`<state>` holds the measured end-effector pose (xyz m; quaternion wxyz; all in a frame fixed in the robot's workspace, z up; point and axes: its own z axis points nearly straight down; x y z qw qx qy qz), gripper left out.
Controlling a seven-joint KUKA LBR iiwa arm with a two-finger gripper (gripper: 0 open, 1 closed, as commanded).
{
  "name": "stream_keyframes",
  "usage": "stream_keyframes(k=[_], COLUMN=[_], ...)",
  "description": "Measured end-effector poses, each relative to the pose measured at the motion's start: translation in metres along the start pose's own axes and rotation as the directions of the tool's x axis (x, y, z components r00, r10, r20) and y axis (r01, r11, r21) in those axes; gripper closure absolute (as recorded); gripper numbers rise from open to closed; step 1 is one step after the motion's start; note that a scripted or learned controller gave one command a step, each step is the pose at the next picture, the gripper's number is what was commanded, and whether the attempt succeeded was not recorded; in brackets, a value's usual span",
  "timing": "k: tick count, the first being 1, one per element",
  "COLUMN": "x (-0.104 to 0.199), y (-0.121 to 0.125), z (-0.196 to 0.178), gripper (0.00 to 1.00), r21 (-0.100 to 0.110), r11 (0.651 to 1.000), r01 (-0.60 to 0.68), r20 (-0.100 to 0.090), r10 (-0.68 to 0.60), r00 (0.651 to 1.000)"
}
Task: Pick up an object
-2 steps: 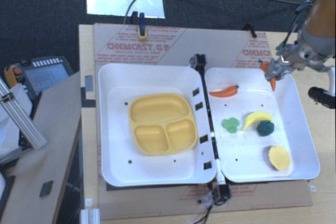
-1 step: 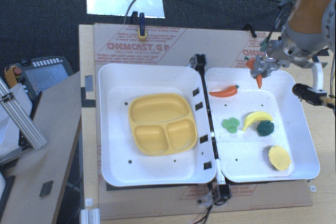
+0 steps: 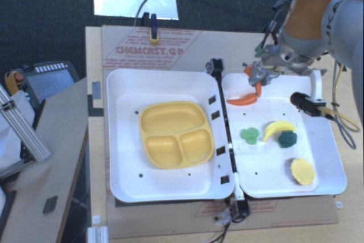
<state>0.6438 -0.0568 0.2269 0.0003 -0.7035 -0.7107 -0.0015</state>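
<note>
The hand [image 3: 259, 78] hangs over the right bin's [image 3: 327, 139] far left corner, fingers seemingly pinching an orange carrot [image 3: 258, 88] just above a second carrot [image 3: 242, 100]; the lift looks barely begun.

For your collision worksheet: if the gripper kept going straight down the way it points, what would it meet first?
Most likely the orange carrot lying just under the gripper in the right bin, though depth from this slanted view is uncertain.

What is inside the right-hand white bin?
The right bin holds an orange carrot, a light green piece, a yellow banana, a dark green piece and a yellow round piece. The tool covers the bin's far end.
</note>
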Motion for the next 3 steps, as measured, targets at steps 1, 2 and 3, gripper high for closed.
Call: stream_keyframes(k=[1, 2, 3], x=[0.047, 0.103, 0.159], y=[0.001, 0.001, 0.006], z=[0.007, -0.004, 0.008], gripper=[1.0, 1.0, 1.0], r21=[0.0, -0.001, 0.0], r11=[1.0, 1.0, 1.0], r01=[-0.001, 0.0, -0.001], r20=[0.0, 0.0, 0.0], r10=[0.001, 0.0, 0.001], r00=[1.0, 1.0, 1.0])
